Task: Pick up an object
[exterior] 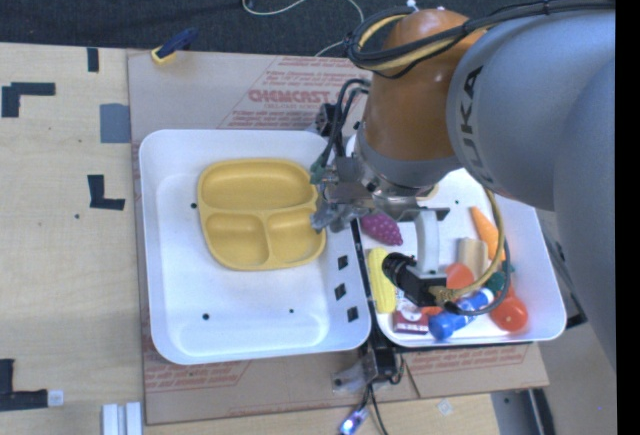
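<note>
Right bin (525, 258), front wall: a blue object (447, 323) lies just beside a red-and-white packet (408, 321), and a red ball (510, 315) sits near them in the front right corner. Behind these, a yellow corn cob (380, 281) lies along the bin's left wall. A small orange piece (458, 275) rests near the middle, next to a pale block (467, 251). Further back, an orange carrot (485, 228) lies at a slant. A purple grape cluster (382, 228) sits close to the left wall, under the wrist. All candidate items for picking lie in this bin.

Left bin (240, 323): one yellow divided plate (260, 213) lies flat in the rear half, with its right rim near the bin's right wall.

The end effector (332, 208) stands over the shared edge of the two bins, just beside the plate's right rim and near the grapes. Whether it is open or closed, and whether it grips anything, cannot be determined from this angle. The arm (420, 93) covers the rear of the right bin.

Both bins rest on a cardboard sheet (250, 93) laid on the worktop (60, 253). At the far side, a blue and yellow clamp (172, 45) sits at the sheet's corner, and a white cable (290, 3) runs beyond it
</note>
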`<state>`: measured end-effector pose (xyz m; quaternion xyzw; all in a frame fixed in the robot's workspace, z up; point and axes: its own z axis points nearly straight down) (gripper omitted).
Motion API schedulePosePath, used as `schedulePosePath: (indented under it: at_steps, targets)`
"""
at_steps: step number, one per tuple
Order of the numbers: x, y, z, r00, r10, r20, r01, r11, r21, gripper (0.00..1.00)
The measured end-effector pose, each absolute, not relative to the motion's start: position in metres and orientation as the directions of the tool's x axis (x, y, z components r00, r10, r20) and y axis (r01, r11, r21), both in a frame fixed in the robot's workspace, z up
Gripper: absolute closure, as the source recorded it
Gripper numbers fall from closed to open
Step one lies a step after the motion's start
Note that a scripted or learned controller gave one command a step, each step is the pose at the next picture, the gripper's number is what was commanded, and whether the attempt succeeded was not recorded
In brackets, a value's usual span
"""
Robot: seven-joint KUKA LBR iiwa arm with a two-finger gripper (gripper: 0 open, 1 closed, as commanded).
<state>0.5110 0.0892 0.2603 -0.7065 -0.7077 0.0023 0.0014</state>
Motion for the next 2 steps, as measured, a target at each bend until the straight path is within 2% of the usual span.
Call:
schedulePosePath:
  at_steps: [1, 2]
  targets:
    - [0.4826, 0.0407, 0.3278, 0.003, 1.0, 0.0, 1.0, -0.003, 0.003, 1.0]
    - [0.4832, 0.0435, 0.3336, -0.001, 1.0, -0.001, 1.0, 0.001, -0.004, 1.0]
